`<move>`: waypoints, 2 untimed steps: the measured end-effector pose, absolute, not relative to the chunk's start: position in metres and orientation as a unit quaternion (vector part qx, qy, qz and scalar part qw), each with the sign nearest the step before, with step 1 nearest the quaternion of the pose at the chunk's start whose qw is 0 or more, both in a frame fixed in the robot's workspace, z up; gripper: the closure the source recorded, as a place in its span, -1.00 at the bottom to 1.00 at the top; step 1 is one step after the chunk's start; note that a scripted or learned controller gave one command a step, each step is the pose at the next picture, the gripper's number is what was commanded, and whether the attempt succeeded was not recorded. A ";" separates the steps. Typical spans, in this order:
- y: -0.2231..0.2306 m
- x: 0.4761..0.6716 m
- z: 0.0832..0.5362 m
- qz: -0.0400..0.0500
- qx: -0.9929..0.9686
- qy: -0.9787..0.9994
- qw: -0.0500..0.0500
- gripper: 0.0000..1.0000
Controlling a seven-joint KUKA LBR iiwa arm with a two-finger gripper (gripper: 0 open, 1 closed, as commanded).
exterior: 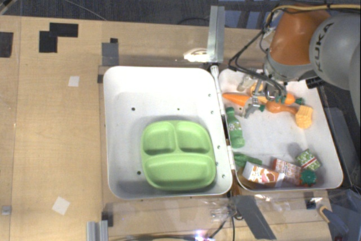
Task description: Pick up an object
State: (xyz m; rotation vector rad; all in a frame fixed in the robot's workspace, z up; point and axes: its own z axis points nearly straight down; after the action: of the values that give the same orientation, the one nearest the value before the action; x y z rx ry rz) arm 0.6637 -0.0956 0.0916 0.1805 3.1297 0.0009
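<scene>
Orange and plastic, the carrot (265, 102) lies right under the gripper (258, 100) in the right bin (333, 162); whether the fingers are apart or together, I cannot tell. It looks like the reaching step, nothing lifted yet. Next it needs to straddle the carrot, close, then rise. The corn (304, 117) sits just beyond.
</scene>
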 end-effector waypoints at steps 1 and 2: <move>-0.144 0.611 0.089 -0.002 -0.222 0.975 0.007 -1.00; -0.088 0.596 0.090 -0.003 -0.272 0.962 0.009 -1.00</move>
State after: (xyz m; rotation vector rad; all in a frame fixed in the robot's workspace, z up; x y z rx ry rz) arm 0.5963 -0.0875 0.0901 -0.8488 3.0066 -0.0109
